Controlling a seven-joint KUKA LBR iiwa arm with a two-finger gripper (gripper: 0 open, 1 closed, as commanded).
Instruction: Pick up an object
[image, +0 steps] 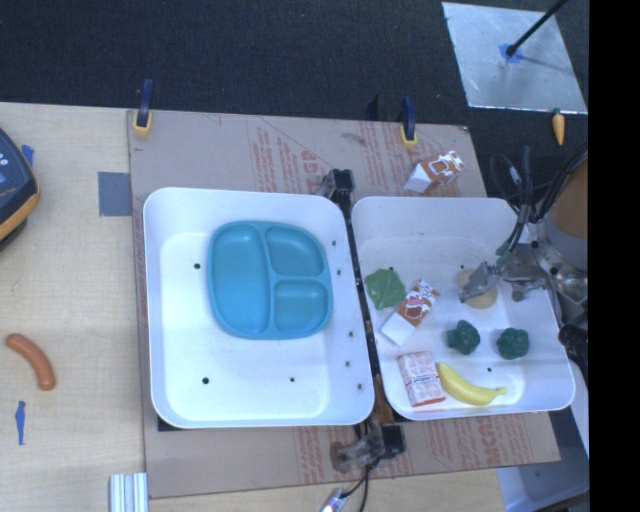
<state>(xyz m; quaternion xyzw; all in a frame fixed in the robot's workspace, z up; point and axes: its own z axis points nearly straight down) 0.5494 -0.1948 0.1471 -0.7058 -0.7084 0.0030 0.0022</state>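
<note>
- The right bin (455, 215) is crowded along its front wall: a banana (470, 386) and a carton (420, 378) lie there, with two broccoli pieces (463, 337) just behind.
- The left bin (180, 390) holds a blue divided plate (268, 278), with bare floor around it.
- The pincer (483, 284) sits low by the right bin's far right side, touching a tan object (482, 296); I cannot tell how far it is open.

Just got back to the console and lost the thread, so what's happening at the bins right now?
The grey arm's gripper is down in the right white bin, its tip at a small tan rounded object. Whether it has hold of that object is unclear. Around it lie a yellow banana, two dark green broccoli pieces, a green leafy piece and two small red-and-white packets. The left white bin holds a blue divided plastic plate.
</note>
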